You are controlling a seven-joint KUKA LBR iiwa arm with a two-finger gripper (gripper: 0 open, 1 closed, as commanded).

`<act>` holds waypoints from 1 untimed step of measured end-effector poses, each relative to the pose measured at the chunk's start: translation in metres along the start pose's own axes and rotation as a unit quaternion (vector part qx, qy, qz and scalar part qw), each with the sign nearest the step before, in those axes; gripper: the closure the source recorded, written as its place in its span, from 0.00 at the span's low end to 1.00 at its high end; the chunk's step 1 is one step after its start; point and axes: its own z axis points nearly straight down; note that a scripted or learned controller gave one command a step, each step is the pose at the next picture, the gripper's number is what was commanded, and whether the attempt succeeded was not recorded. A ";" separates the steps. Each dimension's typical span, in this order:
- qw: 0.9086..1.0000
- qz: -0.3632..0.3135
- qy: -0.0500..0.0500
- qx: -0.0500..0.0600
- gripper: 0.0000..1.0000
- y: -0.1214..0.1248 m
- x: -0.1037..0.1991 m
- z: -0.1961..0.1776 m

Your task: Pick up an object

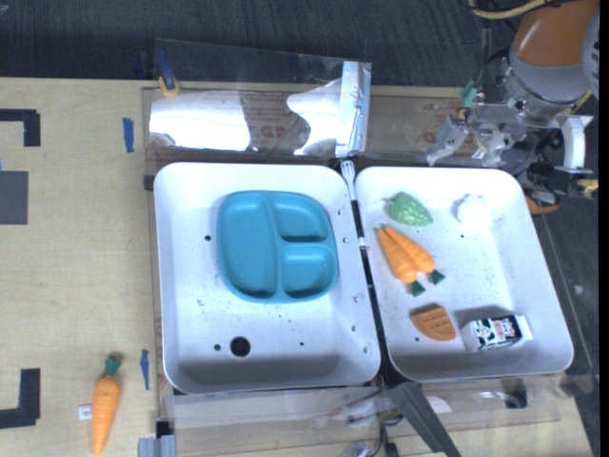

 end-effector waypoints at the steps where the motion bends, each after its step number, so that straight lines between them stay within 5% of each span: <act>1: 0.998 0.057 0.000 0.002 0.00 -0.066 0.040 0.089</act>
